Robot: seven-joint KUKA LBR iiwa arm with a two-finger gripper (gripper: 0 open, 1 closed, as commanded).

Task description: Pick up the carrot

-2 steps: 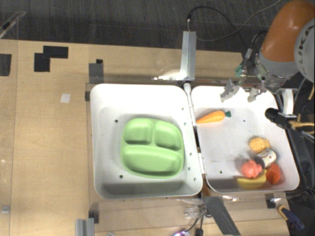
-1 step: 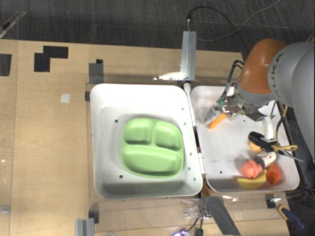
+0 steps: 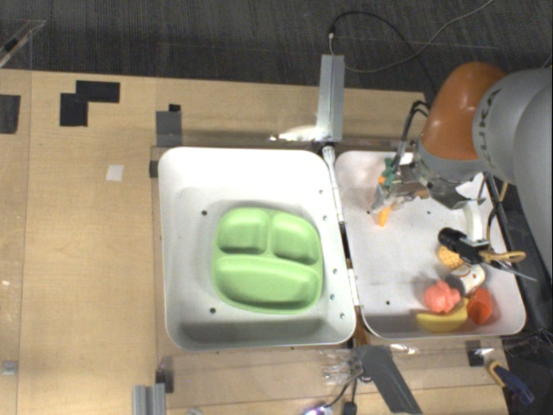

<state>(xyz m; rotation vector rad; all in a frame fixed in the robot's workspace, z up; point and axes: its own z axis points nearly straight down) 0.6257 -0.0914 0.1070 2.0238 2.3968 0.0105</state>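
Gripper (image 3: 386, 199) low in the right bin (image 3: 406, 266), above the green divided plate (image 3: 268, 259) and to its right; carrot (image 3: 382, 218) pinched at the fingertips, hanging just below. Grasp apparently made; lift clear of the bin floor left, hold unproven.

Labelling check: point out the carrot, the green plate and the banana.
carrot (image 3: 382, 218): camera view, right bin, middle of the small orange piece below the gripper.
green plate (image 3: 268, 259): camera view, left bin, ridge between its compartments.
banana (image 3: 441, 320): camera view, right bin's near edge, middle of the yellow curve.
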